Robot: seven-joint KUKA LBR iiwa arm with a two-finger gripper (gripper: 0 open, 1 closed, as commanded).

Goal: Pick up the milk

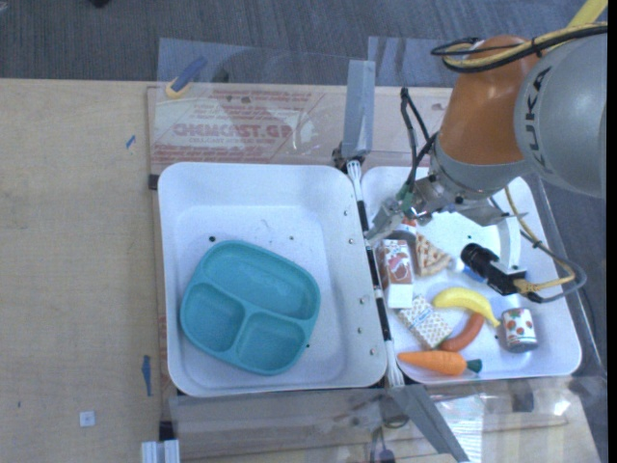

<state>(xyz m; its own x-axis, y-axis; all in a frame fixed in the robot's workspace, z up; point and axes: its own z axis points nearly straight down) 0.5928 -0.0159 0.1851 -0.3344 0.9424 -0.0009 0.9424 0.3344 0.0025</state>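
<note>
Two shallow white plastic bins sit side by side on a pale wooden bench (67, 258). At the near edge of the right bin (557, 353) an orange toy carrot with a green stub (434, 362) lies crosswise. Just beyond it are a curved reddish-brown toy sausage (465, 332) and, towards the bin's right side, a small silver can with a red-spotted label (519, 328). A small white packet with a chequered pattern (427, 321) lies to the left of the sausage, close beside it, and a yellow toy banana (465, 302) arches just behind the sausage. The milk, a small brown-and-white carton (395, 263), lies flat along the right bin's left wall, its white end towards the camera. A tan and red toy pizza slice (431, 257) lies just beside it on the right. In the left bin (193, 191) a teal plastic plate with three compartments (251, 307) rests slightly tilted on the floor towards the near side, its compartments bare. The grey arm with its orange band (492, 114) reaches in from the right, and its two-finger gripper (397, 212) hangs low over the far left corner of the right bin, just past the far end of the milk carton. Whether the jaws are spread or pressed together cannot be told from this angle, nor whether they touch the carton. Behind the left bin a clear sheet with red lettering (231, 128) lies on the bench.
</note>
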